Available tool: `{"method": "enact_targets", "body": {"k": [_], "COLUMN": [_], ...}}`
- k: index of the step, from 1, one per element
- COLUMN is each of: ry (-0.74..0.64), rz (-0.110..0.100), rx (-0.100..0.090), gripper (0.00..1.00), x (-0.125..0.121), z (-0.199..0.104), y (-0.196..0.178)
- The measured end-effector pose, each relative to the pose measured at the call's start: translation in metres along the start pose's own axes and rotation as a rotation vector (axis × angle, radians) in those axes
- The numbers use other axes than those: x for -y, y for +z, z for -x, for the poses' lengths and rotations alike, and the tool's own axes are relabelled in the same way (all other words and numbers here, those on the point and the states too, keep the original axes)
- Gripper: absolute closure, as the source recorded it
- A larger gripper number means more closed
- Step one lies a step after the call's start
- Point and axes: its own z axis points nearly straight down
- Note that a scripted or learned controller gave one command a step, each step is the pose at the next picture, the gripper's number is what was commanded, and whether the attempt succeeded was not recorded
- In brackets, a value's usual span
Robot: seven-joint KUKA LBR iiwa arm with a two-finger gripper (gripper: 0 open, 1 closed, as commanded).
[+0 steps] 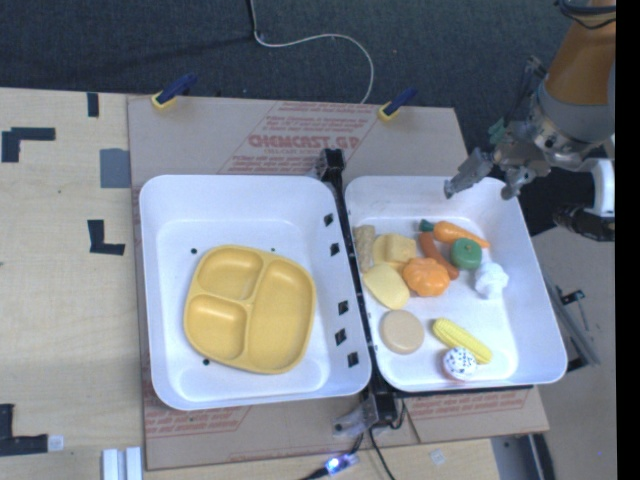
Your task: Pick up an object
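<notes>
- The bench is viewed from one fixed camera set above it, looking down at a slant.
- Both white bins are framed whole, the left bin (160, 268) at lower centre and the right bin (530, 298) beside it.
- Dark floor is taken in along the top of the frame.
- The arm (585, 68) is caught only at the upper right corner.
- A middling distance is kept.

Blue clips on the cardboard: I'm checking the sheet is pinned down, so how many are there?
2. One blue clip grips the cardboard's far-left corner, the other its far-right corner. Near-edge clips could be hidden.
</notes>
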Motion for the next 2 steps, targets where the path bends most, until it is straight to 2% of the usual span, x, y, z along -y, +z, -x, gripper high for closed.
{"method": "enact_targets", "body": {"k": [1,2], "ry": [-0.001,-0.002], "rz": [-0.011,-0.001], "rx": [-0.004,-0.001], "gripper": [0.00,1.00], "x": [0.024,0.021], "z": [-0.023,-0.022], "y": [0.171,0.153]}}
